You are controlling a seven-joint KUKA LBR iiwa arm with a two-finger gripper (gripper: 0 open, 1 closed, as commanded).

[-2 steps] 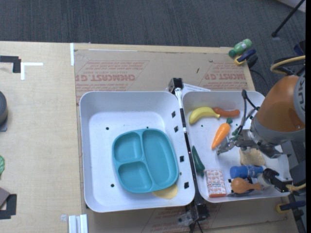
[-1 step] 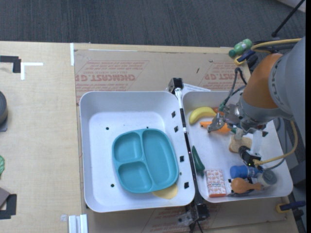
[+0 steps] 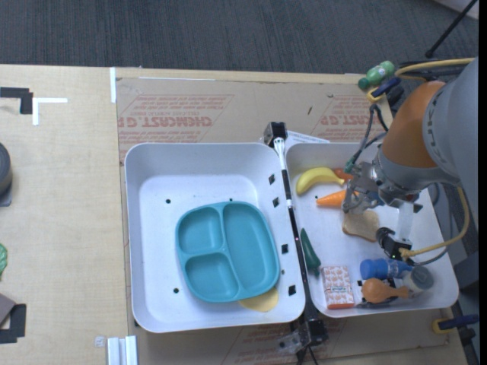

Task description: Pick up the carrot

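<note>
1. Hanging over the right bin (image 3: pixel 445 276), claw (image 3: pixel 354 201) just at the thick end of the carrot (image 3: pixel 332 198).
2. Touching or not: impossible to tell; opening of the claw not readable either.
3. Lying on the right bin's floor, carrot pointing left, just below the banana (image 3: pixel 318 179).
4. Sitting in the left bin (image 3: pixel 144 204): a teal divided plate (image 3: pixel 227 251).
5. Resting near the right bin's front edge: a small carton (image 3: pixel 337 286).

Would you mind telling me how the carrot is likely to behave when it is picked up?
The carrot looks like a smooth, tapered toy, so it is probably stiff and light. Its rounded cone shape may let it roll or slip sideways. The banana lies close beside it and could get nudged.
</note>
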